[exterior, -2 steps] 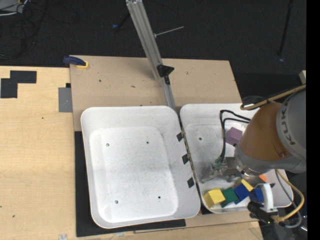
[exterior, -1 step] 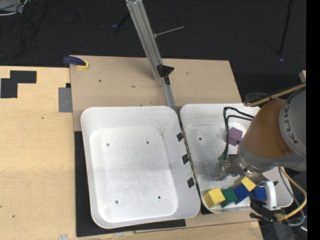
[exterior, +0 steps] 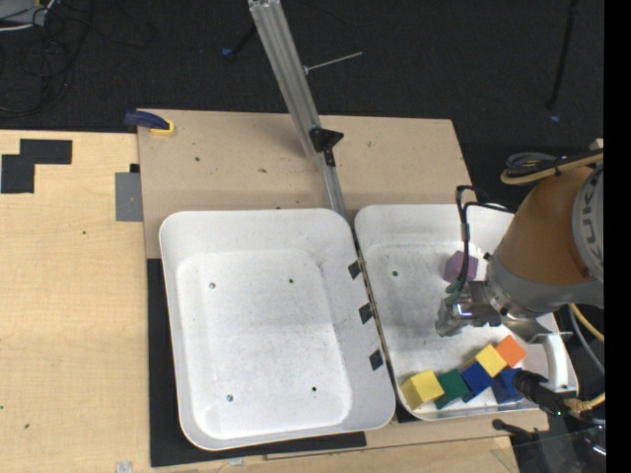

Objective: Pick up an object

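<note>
The gripper [exterior: 455,315], finger state unclear, hovers in the right bin [exterior: 414,235]; next, probably descend on blocks [exterior: 463,382] at five o'clock.

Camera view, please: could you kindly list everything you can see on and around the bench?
Left bin: one, white, shallow, left half of the bench.
Right bin: one, white, beside the left bin.
Yellow block: one, right bin's near edge.
Green block: one, right of the yellow block.
Blue blocks: apparently two, right of the green block.
Yellow cube: one, above the blue blocks.
Orange block: one, near corner.
Purple object: one, beside the arm.
Aluminium rail: one, silver, slanting behind the bins.
Clamp: one, blue and yellow, bench's far left corner.
Arm: one, orange band.
End effector: one, over the right bin.
</note>
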Available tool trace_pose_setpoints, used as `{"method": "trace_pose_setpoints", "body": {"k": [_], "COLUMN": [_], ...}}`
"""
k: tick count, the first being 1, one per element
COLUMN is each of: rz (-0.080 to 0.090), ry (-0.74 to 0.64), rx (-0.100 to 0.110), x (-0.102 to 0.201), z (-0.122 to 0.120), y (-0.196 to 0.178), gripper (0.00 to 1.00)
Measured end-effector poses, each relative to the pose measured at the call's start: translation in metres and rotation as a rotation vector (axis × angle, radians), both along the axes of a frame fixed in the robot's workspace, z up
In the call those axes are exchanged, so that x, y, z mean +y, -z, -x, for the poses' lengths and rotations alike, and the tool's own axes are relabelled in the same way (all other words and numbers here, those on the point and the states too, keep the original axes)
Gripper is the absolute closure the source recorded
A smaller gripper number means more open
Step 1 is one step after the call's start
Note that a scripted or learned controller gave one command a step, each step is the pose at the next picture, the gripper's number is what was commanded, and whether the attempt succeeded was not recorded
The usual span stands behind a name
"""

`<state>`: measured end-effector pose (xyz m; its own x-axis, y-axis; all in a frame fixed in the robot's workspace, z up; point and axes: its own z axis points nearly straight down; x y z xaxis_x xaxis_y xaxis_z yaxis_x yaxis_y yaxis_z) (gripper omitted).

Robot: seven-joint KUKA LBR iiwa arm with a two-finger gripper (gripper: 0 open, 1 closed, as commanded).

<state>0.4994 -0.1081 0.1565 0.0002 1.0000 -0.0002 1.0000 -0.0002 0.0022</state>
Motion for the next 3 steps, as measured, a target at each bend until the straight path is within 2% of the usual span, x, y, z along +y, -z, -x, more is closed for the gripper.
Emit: {"method": "trace_pose_setpoints", "body": {"k": [2,3], "rz": [0.000,-0.002], "ry": [-0.001,-0.005], "rx": [-0.001,0.004], "x": [-0.001,0.053], "z": [-0.008,-0.023], "y": [-0.096,-0.099], "gripper": [1.00,1.00]}}
